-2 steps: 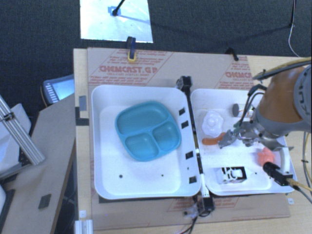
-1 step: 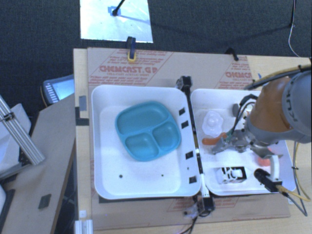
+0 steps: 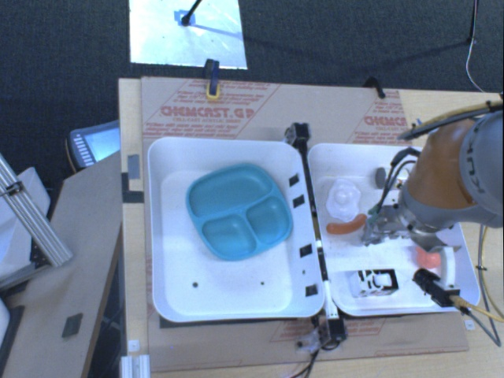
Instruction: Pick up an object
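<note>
Camera view: gripper [image 3: 372,233] low in right bin [image 3: 346,290], beside orange sausage [image 3: 346,227]. Jaws' state we cannot tell. We'd centre over sausage before closing.

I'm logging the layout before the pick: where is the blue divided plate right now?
The blue divided plate lies in the left bin, near its middle, left of the divider between the two bins.

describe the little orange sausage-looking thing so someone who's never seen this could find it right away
Look in the right-hand white bin, near its middle. The orange sausage-shaped piece lies just below a clear, whitish object and left of the gripper. It is long, thin and orange.
</note>
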Controlling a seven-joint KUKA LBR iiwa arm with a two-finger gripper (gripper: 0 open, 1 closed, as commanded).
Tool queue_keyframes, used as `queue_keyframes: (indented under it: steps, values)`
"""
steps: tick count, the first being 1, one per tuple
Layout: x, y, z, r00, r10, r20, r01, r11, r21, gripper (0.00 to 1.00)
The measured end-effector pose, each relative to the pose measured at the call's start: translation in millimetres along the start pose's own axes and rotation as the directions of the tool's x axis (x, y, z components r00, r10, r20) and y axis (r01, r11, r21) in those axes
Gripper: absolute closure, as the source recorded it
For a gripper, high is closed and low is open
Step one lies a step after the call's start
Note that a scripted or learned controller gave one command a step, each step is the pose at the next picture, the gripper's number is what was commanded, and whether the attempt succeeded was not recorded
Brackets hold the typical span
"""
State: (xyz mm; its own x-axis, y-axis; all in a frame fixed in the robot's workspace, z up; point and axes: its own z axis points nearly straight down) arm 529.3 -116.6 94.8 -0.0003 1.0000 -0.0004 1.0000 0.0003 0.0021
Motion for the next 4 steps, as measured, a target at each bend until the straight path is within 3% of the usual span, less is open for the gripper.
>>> queue_keyframes:
  steps: [3,4]
  values:
    - [7.7,13.5,-166.4,1.000,-0.004,0.001,0.004,1.000,-0.006,1.00]
    - [62.3,39.6,-165.5,1.000,-0.010,-0.002,0.010,1.000,-0.002,1.00]
